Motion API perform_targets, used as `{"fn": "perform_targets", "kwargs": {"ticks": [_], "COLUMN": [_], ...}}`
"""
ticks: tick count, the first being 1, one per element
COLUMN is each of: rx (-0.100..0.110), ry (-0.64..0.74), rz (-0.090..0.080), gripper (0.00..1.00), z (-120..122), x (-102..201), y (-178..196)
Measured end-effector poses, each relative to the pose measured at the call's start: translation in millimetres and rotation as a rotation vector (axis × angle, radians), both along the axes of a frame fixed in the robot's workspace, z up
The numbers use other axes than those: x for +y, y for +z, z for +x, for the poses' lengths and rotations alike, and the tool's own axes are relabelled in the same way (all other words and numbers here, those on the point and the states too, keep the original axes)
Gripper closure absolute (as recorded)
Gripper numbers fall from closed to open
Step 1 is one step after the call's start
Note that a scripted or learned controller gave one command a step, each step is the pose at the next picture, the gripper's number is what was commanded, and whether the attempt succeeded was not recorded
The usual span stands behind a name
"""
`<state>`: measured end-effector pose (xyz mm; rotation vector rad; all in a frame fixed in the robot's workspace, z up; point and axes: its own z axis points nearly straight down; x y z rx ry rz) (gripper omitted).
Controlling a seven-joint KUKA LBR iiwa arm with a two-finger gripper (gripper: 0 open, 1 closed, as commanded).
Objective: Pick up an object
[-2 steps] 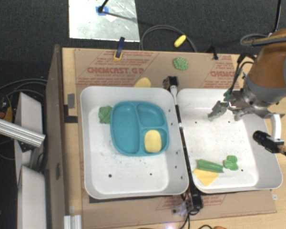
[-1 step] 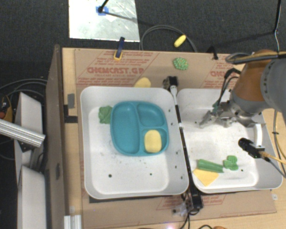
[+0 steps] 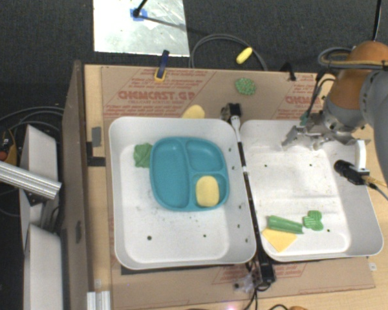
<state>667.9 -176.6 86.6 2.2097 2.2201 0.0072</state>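
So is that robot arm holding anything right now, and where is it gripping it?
Nothing. The gripper hangs over the far end of the right bin with nothing between its fingers; the green and yellow pieces lie at the near end.

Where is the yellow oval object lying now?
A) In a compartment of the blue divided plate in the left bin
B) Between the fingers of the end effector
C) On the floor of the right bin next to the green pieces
A: the yellow oval object sits in the lower right compartment of the blue divided plate, inside the left bin.
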Motion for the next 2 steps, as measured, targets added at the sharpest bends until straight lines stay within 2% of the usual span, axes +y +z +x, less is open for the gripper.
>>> {"fn": "perform_targets", "kwargs": {"ticks": [1, 2], "rx": [0.011, 0.004], "ry": [-0.005, -0.002], "rz": [0.003, 0.001], "gripper": [0.0, 1.0], "z": [-42.3, -39.1], "x": [-12.9, -12.1], "y": [-2.1, 10.1]}}
